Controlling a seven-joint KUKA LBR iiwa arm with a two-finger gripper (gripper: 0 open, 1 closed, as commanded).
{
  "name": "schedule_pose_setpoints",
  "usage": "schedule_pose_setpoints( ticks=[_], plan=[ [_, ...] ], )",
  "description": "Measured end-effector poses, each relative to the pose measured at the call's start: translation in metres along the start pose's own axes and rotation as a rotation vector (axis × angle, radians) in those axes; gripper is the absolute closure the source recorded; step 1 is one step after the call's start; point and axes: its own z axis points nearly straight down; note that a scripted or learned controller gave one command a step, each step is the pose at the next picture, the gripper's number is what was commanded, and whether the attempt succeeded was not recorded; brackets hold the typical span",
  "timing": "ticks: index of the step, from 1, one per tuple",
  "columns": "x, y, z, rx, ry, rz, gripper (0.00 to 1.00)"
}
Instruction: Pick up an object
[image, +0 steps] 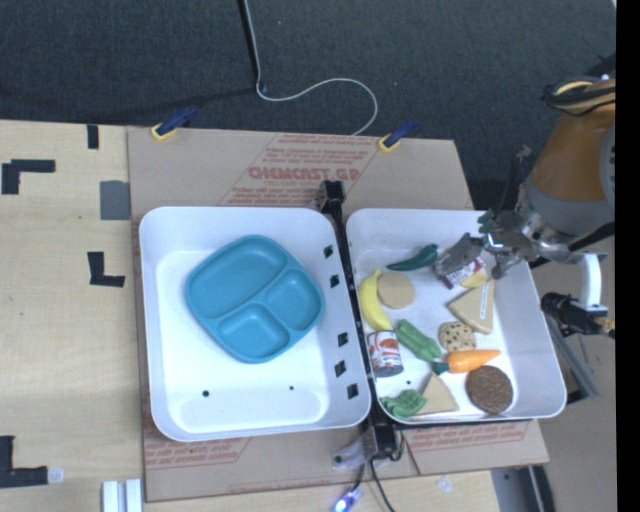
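Hovering: gripper (478, 252) over right bin (530, 330), upper part
Fingers: state unclear
Nearby: chili (413, 260), cheese (473, 310), banana (373, 301), cookie (490, 388), carrot (470, 361)
Left bin (160, 330): blue plate (254, 297)

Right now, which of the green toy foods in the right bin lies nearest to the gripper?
The dark green curved pepper at the bin's upper part, just left of the gripper. The green pickle-like piece and leafy piece lie lower.
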Motion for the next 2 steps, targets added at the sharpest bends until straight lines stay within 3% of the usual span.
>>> schedule_pose_setpoints(
  ticks=[1,2],
  plan=[
    [0.042,-0.04,-0.069,-0.004,0.001,-0.003,0.0],
    [0.065,-0.096,-0.066,0.003,0.001,0.0,0.0]
  ],
)
